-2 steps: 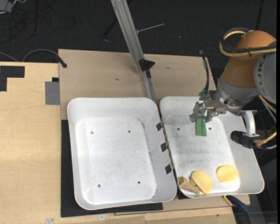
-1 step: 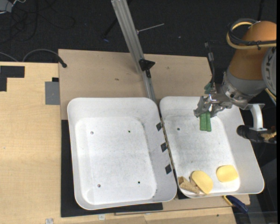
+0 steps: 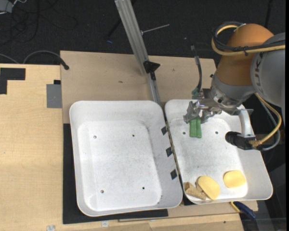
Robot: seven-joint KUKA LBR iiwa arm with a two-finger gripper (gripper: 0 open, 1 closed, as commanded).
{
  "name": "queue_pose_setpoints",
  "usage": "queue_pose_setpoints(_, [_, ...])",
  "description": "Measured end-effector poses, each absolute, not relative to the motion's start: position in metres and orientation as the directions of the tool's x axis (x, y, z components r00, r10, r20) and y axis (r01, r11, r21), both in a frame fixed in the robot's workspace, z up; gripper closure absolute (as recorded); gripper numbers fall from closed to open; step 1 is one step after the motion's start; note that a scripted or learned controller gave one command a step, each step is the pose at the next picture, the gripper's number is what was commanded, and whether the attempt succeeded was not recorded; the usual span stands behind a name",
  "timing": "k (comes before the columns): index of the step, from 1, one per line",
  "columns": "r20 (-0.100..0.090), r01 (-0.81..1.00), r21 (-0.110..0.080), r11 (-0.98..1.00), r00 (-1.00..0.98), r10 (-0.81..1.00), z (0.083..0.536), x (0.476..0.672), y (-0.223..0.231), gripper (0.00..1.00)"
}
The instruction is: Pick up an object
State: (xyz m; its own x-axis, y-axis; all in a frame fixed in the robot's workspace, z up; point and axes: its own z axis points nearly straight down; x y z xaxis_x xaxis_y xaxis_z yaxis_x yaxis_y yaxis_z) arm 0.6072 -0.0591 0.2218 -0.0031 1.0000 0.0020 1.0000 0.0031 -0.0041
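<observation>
1. The gripper [image 3: 198,113] hangs over the far part of the right bin [image 3: 260,186], the arm reaching in from the right.
2. A green object [image 3: 196,128] stands out just under the fingertips. It looks pinched between them at its upper end, though the metal hides the contact itself.
3. Near the bin's front edge lie two yellow pieces [image 3: 208,186], well apart from the green one, with a small tan scrap [image 3: 194,191] beside them.
4. The left bin [image 3: 82,124] sits alongside.
5. To do this well, I'd say lift straight up and slowly, keep the squeeze firm, and watch whether the green piece rises with the fingers.
</observation>
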Motion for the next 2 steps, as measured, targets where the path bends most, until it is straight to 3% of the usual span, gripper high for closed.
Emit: queue_pose_setpoints(2, [0.000, 1.000, -0.002, 0.004, -0.004, 1.000, 0.238, 0.620, 0.040, 1.00])
